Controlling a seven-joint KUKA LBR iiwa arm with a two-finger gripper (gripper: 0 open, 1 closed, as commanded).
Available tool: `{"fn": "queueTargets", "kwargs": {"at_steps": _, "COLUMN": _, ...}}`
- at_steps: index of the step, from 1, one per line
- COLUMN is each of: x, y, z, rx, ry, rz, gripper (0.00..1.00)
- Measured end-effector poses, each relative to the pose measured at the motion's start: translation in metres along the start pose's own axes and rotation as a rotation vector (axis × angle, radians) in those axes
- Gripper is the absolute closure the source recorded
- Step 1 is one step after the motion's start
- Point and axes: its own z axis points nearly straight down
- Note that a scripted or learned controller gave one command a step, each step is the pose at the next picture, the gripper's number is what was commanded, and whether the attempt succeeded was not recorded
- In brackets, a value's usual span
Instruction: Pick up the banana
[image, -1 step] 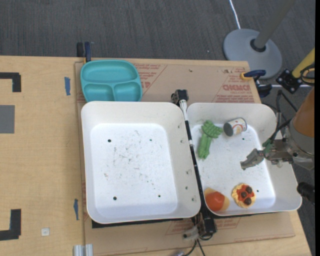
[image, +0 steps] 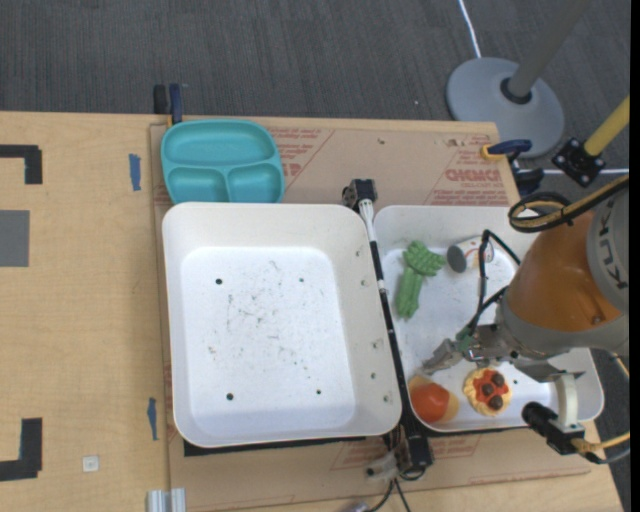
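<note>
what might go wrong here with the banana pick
1. I can't spot a banana; the arm covers much of the right bin, so the grasp may be blind.
2. The gripper sits near the tomato and little pizza; it could grab or knock those.
3. The green toy lies close by too.

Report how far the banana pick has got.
Done: the arm has reached over the right bin. In hand: nothing visible; the gripper sits low in that bin near the tomato and small pizza toy, with a green toy further back. Left: I can't make out a banana in this view, so finding, grasping and lifting it all remain.
</note>
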Motion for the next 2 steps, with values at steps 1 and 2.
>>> {"fn": "queueTargets", "kwargs": {"at_steps": 1, "x": 0.0005, "y": 0.0009, "z": -0.01, "rx": -0.003, "ry": 0.0, "rz": 0.0, "gripper": 1.0}}
{"fn": "queueTargets", "kwargs": {"at_steps": 2, "x": 0.0005, "y": 0.0014, "z": -0.0197, "rx": -0.005, "ry": -0.001, "rz": 0.001, "gripper": 1.0}}
